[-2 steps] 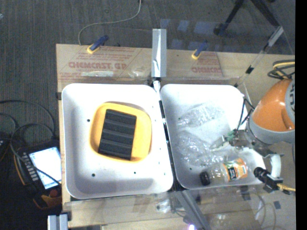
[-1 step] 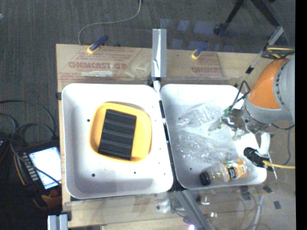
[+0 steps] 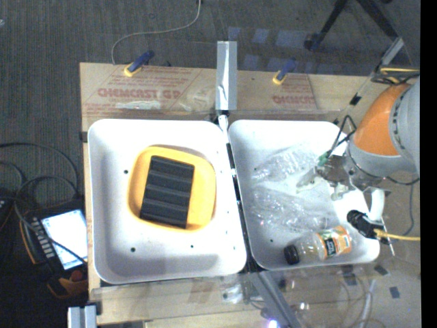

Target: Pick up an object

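A small bottle (image 3: 319,245) with a dark cap lies on its side along the near edge of the right bin (image 3: 273,134). Just behind it, crumpled clear plastic wrap (image 3: 283,186) covers the bin's middle. The gripper (image 3: 332,180) hangs over the right edge beside the wrap; whether it grasps anything cannot be told. In the left bin (image 3: 109,238), mid-floor, rests a yellow tray (image 3: 140,173) carrying a black ribbed block (image 3: 167,190).

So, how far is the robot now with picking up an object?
Nothing looks picked up. The yellow and black item lies in the left bin; the bottle and clear plastic lie in the right bin. The gripper hovers over that bin; the grasp and lift remain.
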